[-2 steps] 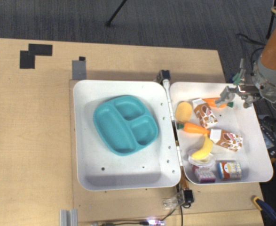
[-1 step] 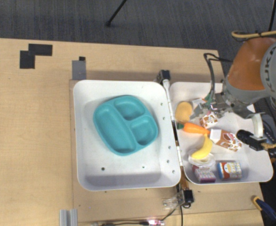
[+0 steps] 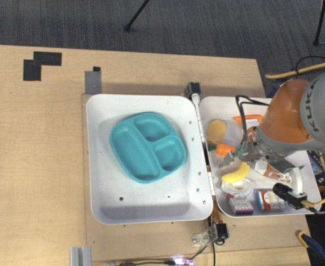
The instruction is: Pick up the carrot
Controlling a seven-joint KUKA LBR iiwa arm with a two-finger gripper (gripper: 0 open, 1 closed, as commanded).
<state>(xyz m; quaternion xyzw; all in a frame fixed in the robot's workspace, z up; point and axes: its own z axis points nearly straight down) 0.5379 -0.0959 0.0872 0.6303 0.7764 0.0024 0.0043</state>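
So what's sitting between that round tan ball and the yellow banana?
The small orange carrot lies between the tan ball and the banana, seen in the camera view.

Bench (image 3: 40, 165): you see light wood.
Left bin (image 3: 104, 204): white, sits directly on the bench.
Right bin (image 3: 220, 204): touching the left bin's right edge.
Black patches (image 3: 40, 65): up-left of the left bin.
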